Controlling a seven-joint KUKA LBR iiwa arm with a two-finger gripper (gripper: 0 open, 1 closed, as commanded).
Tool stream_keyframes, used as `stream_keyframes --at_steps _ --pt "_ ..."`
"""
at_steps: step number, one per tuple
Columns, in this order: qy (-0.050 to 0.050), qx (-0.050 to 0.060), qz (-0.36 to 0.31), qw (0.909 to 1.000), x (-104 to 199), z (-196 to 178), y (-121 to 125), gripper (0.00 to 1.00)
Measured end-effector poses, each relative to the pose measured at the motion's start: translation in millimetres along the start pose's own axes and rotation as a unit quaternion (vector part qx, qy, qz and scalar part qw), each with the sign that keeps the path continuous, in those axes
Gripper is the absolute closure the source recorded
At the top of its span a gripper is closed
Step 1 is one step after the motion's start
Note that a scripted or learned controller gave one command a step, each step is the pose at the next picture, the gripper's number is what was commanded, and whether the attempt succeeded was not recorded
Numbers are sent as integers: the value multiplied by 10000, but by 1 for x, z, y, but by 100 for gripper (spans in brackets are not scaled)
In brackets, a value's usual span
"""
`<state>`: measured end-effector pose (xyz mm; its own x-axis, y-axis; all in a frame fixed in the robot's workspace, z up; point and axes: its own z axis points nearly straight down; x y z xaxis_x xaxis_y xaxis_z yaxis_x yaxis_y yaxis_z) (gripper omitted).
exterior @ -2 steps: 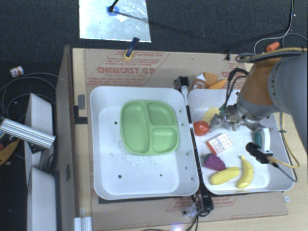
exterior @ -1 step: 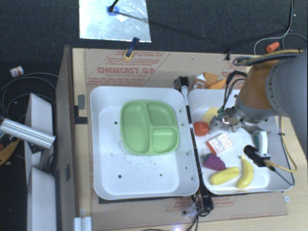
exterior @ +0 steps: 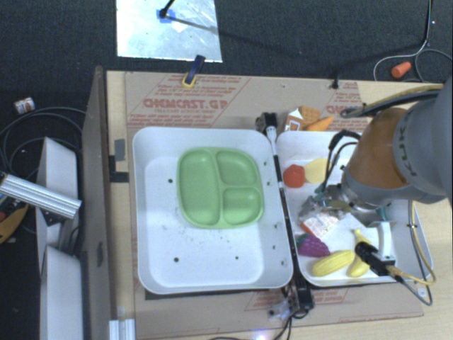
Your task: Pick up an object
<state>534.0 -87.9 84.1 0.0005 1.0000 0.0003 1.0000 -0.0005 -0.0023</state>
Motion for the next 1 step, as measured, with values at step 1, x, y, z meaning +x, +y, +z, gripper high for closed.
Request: stream_keyframes --at_steps 1 --pt "-6 -42 -29 10000 2 -1 50 0"
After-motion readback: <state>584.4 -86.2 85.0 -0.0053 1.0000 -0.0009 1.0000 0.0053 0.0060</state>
